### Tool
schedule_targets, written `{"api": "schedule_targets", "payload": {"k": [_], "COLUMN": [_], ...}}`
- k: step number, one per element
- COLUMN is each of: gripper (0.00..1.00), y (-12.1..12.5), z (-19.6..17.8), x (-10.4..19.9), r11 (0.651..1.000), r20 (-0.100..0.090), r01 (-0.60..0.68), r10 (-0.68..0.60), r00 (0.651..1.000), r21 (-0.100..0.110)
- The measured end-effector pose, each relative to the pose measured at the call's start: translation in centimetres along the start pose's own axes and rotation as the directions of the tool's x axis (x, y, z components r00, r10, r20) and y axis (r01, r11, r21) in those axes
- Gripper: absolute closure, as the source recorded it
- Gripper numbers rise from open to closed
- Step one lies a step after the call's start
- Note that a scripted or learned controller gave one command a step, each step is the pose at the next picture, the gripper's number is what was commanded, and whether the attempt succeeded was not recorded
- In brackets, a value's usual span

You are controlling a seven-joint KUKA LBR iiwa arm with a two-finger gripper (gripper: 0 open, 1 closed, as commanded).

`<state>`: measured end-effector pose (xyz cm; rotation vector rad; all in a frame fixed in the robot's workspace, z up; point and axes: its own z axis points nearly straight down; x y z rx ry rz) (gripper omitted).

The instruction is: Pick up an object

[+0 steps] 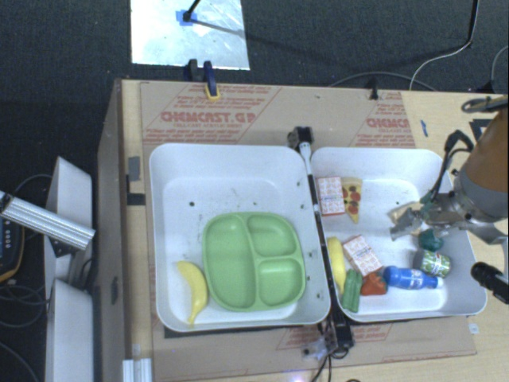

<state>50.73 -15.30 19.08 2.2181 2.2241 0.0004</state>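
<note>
My gripper (407, 220) hangs over the right part of the right bin (382, 162), reaching in from the right. A small teal object (430, 238) lies just right of and below it, close to the wrist. A green can (436, 263) lies a little nearer the front, and a blue bottle (410, 278) lies on its side beside the can. A red-and-white box (330, 195) and a pizza slice toy (352, 198) lie at the bin's back left. Another small box (360, 253), a red piece (374, 285), a green piece (351, 290) and a yellow piece (336, 263) cluster at the front left.
The left bin (231, 165) holds a green divided plate (254, 261) and a yellow banana (193, 289) at its front left. A raised divider (312, 189) separates the two bins. Bare white floor shows in the middle of the right bin.
</note>
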Motion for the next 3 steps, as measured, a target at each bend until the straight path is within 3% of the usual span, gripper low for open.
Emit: {"api": "schedule_targets", "payload": {"k": [1, 2, 3], "gripper": [0.0, 0.0, 1.0], "y": [4.9, 10.7, 10.7], "z": [10.6, 10.6, 9.6], "x": [2.8, 4.1, 4.1], "r11": [1.0, 1.0, 1.0], "r20": [0.0, 0.0, -0.001], "r01": [0.0, 0.002, 0.003], "r10": [0.0, -0.002, -0.003], "r00": [1.0, 1.0, 1.0], "r21": [-0.002, -0.003, -0.003]}}
